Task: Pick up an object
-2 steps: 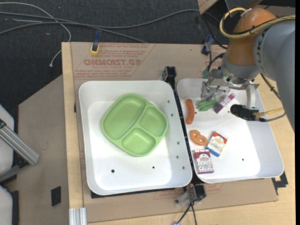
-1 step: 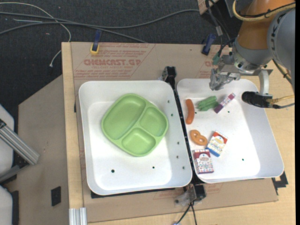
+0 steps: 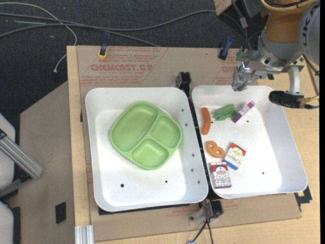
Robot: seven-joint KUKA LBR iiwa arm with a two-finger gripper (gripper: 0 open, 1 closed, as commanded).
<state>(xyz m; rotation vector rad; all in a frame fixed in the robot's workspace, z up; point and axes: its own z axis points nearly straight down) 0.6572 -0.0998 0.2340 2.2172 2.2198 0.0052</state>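
Pincer [image 3: 240,84] above right bin's [image 3: 284,151] far rim.
Holding nothing; finger gap too blurred to tell.

— What sits where on the tabletop [image 3: 127,65]?
— Two bins side by side. The left bin [image 3: 96,136] holds a divided plate [image 3: 146,134] near its middle.
— And the right bin [image 3: 284,151]?
— A sausage [image 3: 205,121] lies along its left wall; right of that a pea pod [image 3: 224,112], then a marker [image 3: 243,112] touching it. Nearer the front: a pretzel [image 3: 214,149], a small carton [image 3: 234,156] just right of it, a card box [image 3: 220,175] in front.
— The hand [image 3: 242,80]?
— Over the right bin's back rim.
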